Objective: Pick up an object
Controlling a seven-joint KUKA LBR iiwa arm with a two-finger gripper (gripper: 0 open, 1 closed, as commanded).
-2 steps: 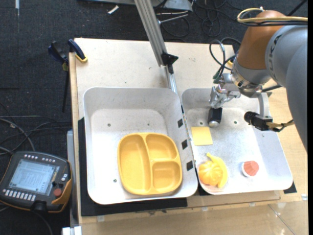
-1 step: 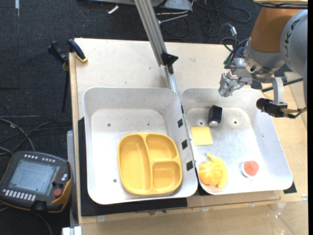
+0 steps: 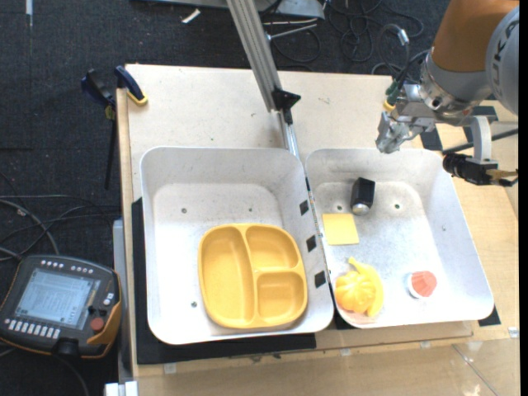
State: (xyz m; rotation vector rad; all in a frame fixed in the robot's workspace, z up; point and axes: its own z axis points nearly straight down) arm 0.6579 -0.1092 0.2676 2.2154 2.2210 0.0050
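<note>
Hovering above the right bin's [image 3: 462, 221] far rim, the gripper [image 3: 391, 139] held nothing, its jaw state unreadable, while the black block [image 3: 363, 194] lay nearest below, seemingly rigid, light, best pinched across its narrow sides

bench [image 3: 206, 106] (pale wood) | on it: left white bin [image 3: 165, 188], right white bin [image 3: 450, 221], side by side, touching
</note>
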